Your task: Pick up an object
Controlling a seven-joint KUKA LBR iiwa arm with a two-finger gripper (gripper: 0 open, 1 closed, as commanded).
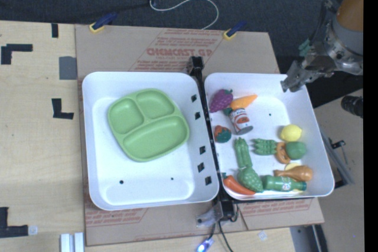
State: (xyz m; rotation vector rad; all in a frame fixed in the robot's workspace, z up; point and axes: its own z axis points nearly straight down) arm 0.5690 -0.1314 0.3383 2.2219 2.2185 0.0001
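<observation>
My gripper (293, 81) hangs over the far right corner of the right bin (307, 104), with nothing seen between its fingers. Below it the bin holds several toy foods: a purple grape bunch (221, 100), an orange carrot (244, 101), a small can with a red label (240, 120), a yellow lemon (290, 133), a green ball (296, 150), a green cucumber (243, 151) and a green bottle (284, 184). All lie apart from the gripper.
The left bin (100, 180) holds a green divided plate (147, 124). A black divider with clips (202, 127) runs between the bins. A white cable (177, 6) lies on the dark cloth behind the cardboard sheet.
</observation>
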